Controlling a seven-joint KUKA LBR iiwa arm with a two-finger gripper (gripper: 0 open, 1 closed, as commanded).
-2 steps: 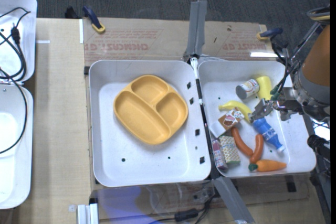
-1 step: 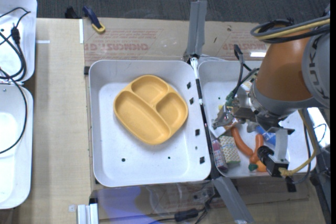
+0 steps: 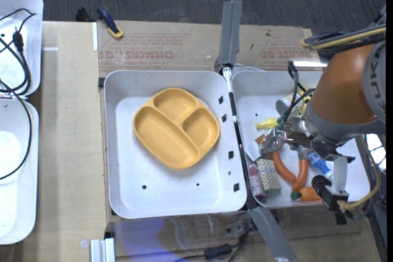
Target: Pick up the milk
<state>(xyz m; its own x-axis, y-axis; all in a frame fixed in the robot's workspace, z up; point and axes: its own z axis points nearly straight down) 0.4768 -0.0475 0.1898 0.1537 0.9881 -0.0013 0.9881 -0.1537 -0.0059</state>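
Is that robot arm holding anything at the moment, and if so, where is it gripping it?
It cannot be told: the gripper hangs low over the right bin among the toy food, with nothing clearly held.

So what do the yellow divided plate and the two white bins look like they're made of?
The divided plate looks like molded plastic with a matte finish: even mustard colour, soft rounded ridges between compartments, no glare. The bins seem to be thin formed plastic, smooth and slightly glossy, with rounded corners and rolled rims, though painted metal can't be ruled out.
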